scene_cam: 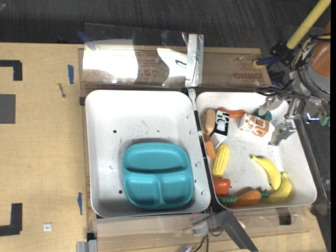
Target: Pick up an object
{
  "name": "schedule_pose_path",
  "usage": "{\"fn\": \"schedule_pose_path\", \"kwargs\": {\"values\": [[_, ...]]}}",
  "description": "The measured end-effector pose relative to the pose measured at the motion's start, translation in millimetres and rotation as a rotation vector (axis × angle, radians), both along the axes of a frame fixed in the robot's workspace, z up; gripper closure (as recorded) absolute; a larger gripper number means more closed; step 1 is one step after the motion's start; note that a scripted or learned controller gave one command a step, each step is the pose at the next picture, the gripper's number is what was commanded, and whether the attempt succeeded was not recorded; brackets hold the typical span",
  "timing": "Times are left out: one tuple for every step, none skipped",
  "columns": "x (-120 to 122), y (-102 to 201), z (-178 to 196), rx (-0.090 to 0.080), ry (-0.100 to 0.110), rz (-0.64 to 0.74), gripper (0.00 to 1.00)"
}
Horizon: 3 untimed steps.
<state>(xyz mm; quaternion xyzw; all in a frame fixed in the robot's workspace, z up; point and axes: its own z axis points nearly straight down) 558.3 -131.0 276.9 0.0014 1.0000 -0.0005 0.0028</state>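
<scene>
My gripper [274,122] hangs over the upper right part of the right bin [247,167], open, with nothing between its fingers. Just left of it lies a small orange-and-white carton [254,125]. Further left are a black-and-white box [222,124] and a tan bread-like piece [210,121]. A corn cob [221,159] lies along the bin's left side. A banana [270,175] rests at the lower right, with a carrot [247,197] and a red tomato-like piece [221,185] along the front wall.
The left bin [105,104] holds a teal divided tray [157,175]. A clear plastic sheet [136,62] and cardboard stand behind the bins. A yellow pole [312,14] and cables sit at the top right beside the arm.
</scene>
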Motion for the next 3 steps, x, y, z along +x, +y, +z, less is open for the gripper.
{"fn": "schedule_pose_path", "kwargs": {"values": [[-39.7, -17.6, -98.3, 0.002, 0.009, -0.053, 0.00], [-65.3, 1.5, -179.3, 0.000, -0.009, -0.138, 0.00], [-10.9, -1.4, -188.3, 0.001, -0.004, -0.149, 0.00]]}}
